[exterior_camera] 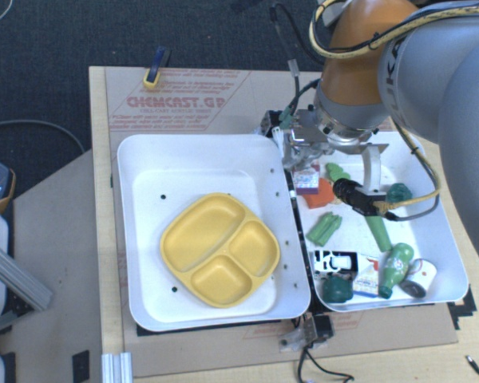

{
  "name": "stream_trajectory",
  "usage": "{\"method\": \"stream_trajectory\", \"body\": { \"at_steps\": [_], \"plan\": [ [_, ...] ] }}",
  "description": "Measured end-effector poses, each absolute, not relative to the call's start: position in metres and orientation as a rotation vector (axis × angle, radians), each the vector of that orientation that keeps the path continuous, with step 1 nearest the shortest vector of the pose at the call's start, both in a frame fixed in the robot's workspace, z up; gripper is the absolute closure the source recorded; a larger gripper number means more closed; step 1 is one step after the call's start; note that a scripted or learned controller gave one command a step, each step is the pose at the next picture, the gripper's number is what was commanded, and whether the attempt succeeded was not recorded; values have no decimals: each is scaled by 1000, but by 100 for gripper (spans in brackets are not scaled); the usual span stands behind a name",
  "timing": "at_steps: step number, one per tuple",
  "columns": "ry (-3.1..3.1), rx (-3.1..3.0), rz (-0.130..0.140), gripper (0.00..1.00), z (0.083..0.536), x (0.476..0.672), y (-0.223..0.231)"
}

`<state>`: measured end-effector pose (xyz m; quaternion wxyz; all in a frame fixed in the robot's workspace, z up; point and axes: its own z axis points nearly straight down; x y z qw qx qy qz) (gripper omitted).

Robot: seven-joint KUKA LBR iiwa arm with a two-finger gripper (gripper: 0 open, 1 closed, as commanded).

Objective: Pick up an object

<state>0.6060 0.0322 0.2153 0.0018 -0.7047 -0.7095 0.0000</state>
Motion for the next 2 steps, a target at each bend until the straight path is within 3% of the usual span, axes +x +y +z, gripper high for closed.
{"method": "stream_trajectory", "body": {
  "at_steps": [1,2],
  "plan": [
    [-2228,-2217,-5,100,218,611,75],
    [-2225,-2222,-5,100,233,609,76]
  ]
}}
